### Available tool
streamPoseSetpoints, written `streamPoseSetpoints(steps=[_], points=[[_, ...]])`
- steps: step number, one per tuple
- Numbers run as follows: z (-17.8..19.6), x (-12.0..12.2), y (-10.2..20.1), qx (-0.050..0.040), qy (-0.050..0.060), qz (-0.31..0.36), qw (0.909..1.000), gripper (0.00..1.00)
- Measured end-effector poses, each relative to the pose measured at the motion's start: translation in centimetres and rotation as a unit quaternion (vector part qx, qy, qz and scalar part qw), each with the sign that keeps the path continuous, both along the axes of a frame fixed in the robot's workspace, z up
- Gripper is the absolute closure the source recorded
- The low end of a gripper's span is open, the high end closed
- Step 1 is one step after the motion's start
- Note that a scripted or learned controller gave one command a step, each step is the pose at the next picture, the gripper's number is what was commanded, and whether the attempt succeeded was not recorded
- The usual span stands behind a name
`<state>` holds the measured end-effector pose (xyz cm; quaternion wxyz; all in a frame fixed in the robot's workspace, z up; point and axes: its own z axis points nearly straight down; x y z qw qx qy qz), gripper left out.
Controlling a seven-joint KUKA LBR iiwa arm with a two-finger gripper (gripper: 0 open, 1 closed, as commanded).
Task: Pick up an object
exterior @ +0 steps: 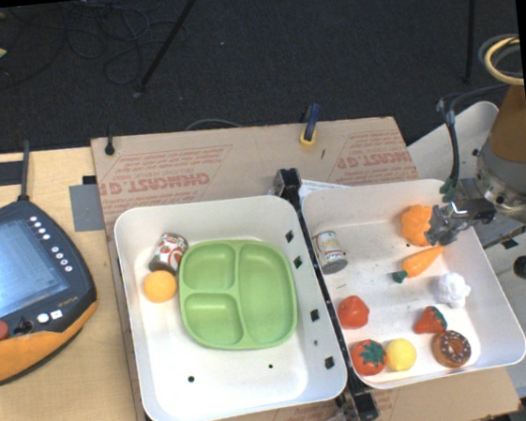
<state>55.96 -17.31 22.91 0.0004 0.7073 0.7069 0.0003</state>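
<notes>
Farthest to the left of the jaws, off the bins, lies a grey handheld control pendant with an orange rim and a lit screen [21, 284]. Nearer, in the left white plastic bin [160, 386], a small round patterned can [167, 252] sits just above a yellow-orange ball [159, 285], both beside a green three-compartment plastic tray [237, 294].

Across the divider, in the right white plastic bin [509, 337], a small silver tin can [330, 250] stands well left of the jaws. Below and left of them lie a red toy tomato [353, 312], a red toy with a green top [369, 356] and a yellow toy lemon [401, 354].

Just left of the jaws rests a round orange toy fruit [416, 223], seemingly touching them; an orange toy carrot [420, 262] lies just below. A white crumpled lump [452, 288], a red toy strawberry [430, 320] and a brown sprinkled toy doughnut [451, 348] lie lower.

The dark two-finger gripper [446, 217] hangs at the bin's right side; whether its jaws are spread or pressed together I cannot tell.
</notes>
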Motion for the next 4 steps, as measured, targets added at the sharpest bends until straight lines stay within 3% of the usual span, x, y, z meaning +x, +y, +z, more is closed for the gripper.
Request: streamPoseSetpoints(steps=[1,3,4], points=[[0.2,-0.1,5.1,0.0014,0.002,0.002,1.0,1.0],[0.8,2.3,14.9,0.001,0.001,0.002,1.0,1.0],[-0.1,3.1,15.3,-0.0001,0.002,0.0,1.0,1.0]])
